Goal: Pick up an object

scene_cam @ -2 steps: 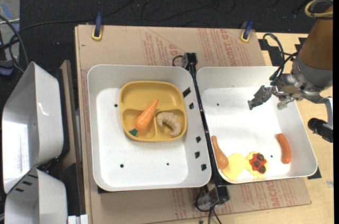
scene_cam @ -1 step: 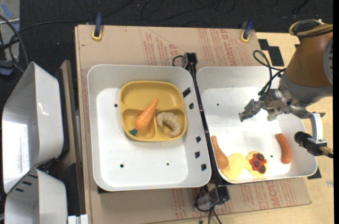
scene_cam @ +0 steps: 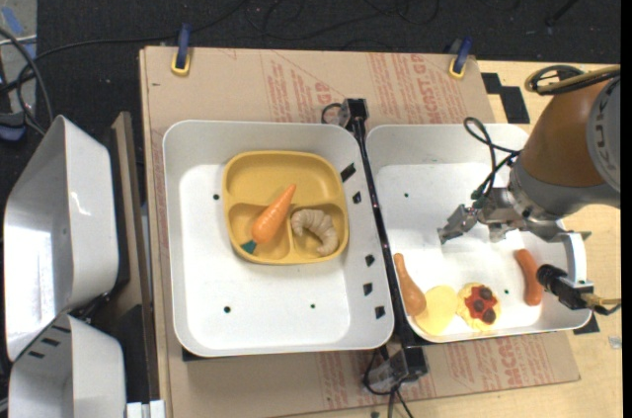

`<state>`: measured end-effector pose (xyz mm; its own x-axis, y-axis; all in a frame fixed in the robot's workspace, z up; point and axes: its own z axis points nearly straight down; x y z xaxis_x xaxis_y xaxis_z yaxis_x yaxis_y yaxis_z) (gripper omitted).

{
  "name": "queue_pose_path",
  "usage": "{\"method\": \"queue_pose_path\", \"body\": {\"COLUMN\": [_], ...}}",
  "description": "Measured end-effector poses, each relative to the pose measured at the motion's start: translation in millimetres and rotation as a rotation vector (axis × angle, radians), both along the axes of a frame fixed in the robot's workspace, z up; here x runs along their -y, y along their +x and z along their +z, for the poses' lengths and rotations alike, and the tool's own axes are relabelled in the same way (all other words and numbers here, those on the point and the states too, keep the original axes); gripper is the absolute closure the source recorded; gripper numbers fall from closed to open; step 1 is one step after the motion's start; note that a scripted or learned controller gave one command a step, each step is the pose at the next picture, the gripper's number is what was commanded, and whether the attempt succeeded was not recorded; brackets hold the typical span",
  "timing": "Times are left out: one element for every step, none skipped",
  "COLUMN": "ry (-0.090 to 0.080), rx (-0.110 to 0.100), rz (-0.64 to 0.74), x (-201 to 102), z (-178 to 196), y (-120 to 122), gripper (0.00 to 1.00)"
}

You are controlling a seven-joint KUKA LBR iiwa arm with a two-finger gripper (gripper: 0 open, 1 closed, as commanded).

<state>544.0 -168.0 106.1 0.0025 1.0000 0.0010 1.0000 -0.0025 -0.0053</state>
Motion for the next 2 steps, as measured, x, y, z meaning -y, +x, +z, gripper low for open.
{"method": "queue_pose_path", "body": {"ry": [-0.001,-0.002], "rx": [0.005,0.01], "rz": [0.0,0.006], "x": [-0.4,-7.6], "z": [13.0,60.9], "y": [1.8,9.0], "gripper": [1.0,1.0]}}
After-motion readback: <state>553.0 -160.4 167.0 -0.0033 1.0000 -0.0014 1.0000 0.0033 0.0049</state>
